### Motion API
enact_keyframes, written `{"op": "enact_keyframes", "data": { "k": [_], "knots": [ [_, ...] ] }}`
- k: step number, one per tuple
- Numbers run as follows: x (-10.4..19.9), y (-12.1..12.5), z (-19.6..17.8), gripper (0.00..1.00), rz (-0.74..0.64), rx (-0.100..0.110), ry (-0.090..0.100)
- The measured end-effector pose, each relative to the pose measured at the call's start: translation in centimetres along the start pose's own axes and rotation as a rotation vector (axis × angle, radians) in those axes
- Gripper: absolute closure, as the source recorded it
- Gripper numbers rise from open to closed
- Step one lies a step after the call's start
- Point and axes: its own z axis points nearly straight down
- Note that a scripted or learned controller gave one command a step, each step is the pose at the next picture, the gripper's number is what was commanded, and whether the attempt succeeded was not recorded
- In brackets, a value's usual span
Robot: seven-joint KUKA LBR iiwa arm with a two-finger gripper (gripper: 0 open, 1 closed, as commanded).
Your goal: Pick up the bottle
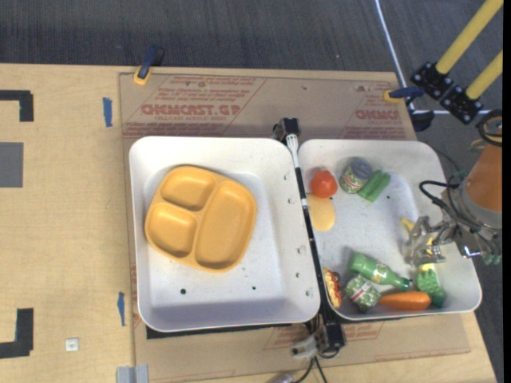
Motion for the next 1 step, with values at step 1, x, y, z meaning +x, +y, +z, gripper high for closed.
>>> {"op": "enact_keyframes", "data": {
  "k": [1],
  "knots": [
    [-5.69, 2.4, -3.71, 1.0, 0.309, -0.001, 0.002]
  ]
}}
